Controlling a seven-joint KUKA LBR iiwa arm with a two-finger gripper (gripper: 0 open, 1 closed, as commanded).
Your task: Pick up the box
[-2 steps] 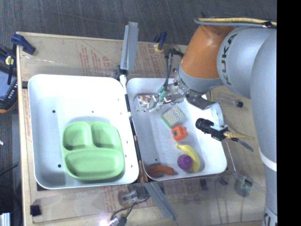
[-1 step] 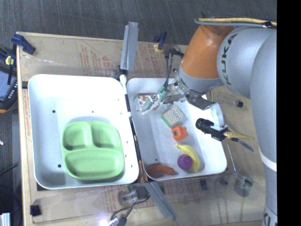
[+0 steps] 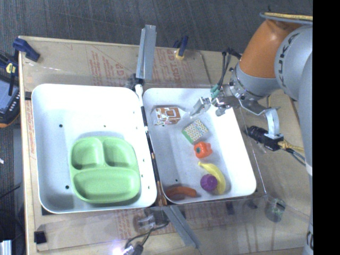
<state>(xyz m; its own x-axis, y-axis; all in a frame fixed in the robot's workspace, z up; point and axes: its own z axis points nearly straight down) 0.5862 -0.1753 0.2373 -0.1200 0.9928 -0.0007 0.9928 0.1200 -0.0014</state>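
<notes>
The gripper (image 3: 204, 106) hovers at the right bin's (image 3: 241, 147) upper middle, fingers slightly spread and holding nothing, just above the green box (image 3: 195, 130), which lies centre-frame beside an orange toy (image 3: 202, 150).

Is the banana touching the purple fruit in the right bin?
Touching. The camera view shows the purple fruit lying against the banana's inner curve, with no white bin floor between them.

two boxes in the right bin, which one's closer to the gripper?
The green patterned box, lying just below the gripper. The white-and-brown box sits farther off, toward the bin's left wall.
</notes>
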